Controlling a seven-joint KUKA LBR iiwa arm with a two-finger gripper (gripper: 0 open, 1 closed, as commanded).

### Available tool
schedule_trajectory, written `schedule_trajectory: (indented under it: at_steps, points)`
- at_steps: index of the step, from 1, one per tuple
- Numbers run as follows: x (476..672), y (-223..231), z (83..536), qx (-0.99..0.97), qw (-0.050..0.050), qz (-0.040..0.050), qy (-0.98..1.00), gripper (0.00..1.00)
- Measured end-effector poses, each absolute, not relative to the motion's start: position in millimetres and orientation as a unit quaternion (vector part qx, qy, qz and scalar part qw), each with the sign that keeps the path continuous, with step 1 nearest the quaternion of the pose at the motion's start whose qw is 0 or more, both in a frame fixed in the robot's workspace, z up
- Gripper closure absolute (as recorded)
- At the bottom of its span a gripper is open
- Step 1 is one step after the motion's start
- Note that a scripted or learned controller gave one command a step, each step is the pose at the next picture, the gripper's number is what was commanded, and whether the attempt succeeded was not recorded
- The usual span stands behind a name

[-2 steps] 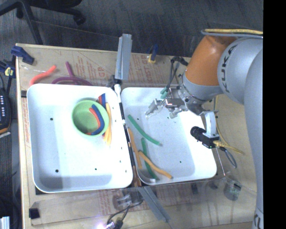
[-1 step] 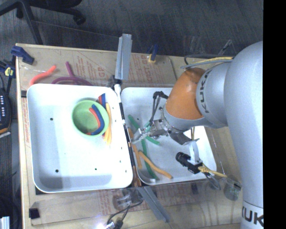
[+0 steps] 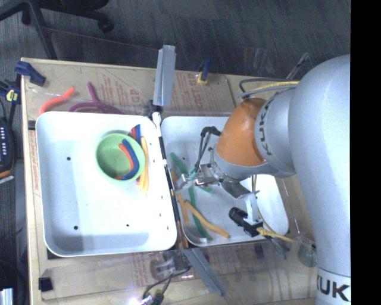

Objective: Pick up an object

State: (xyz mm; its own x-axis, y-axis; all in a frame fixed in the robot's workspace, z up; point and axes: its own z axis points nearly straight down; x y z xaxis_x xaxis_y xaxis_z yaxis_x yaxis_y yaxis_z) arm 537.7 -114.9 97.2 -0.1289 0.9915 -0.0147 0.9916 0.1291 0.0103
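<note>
Reaching into the right bin [image 3: 271,205], jaws [image 3: 195,177] low beside green sticks [image 3: 178,162] near the divider; grip state impossible to tell. Green bowl [image 3: 121,156] in left bin [image 3: 59,196].

Floor: dark grey carpet [image 3: 238,36] lay beyond the bench's far edge.
Chair: the black legs and casters of an office chair [image 3: 71,15] stood on the carpet at the upper left.
Bench: a pale wooden top [image 3: 113,80] printed with faint red lettering.
Clamps: a blue clamp [image 3: 28,72] gripped the far left corner; another blue clamp [image 3: 204,69] sat on the far edge.
Bracket: a grey metal bar [image 3: 164,74] stood at the far edge.
Light: even and bright from above.
</note>
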Motion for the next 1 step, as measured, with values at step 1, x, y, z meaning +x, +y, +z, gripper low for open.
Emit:
schedule_trajectory:
  at_steps: [1]
  points:
    - [537.0,-111.3,106.3,0.656,0.003,-0.0017,0.754,1.0]
